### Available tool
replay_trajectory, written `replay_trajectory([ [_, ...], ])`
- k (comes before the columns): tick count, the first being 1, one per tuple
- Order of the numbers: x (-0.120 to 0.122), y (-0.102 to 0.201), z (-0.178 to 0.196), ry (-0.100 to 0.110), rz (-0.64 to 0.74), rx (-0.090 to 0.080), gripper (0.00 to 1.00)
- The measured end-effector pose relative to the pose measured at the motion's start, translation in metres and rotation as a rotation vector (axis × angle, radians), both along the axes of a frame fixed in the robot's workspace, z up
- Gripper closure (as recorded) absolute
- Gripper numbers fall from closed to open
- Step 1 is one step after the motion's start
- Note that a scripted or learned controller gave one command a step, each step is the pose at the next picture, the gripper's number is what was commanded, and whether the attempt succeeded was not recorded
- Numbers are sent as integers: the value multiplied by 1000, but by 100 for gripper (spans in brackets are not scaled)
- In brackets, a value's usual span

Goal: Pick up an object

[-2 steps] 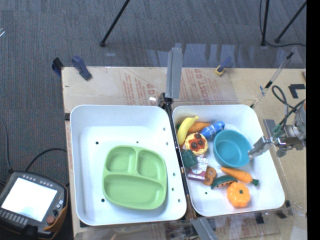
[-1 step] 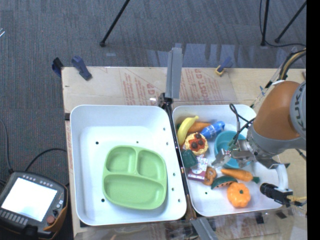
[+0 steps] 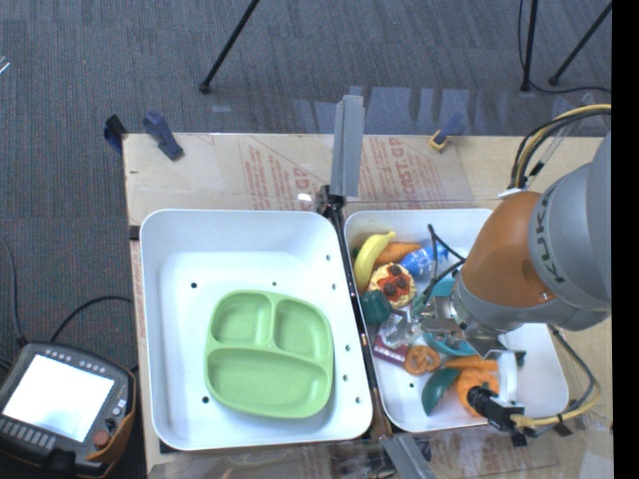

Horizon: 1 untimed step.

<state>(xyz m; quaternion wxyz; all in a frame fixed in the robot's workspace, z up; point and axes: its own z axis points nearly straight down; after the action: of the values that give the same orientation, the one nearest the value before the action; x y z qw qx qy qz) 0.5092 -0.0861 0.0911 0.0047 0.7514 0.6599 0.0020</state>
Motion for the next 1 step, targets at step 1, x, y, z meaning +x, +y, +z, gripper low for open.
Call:
replay_trajectory([
  [1,3,0,10,-3,-5,8,100],
])
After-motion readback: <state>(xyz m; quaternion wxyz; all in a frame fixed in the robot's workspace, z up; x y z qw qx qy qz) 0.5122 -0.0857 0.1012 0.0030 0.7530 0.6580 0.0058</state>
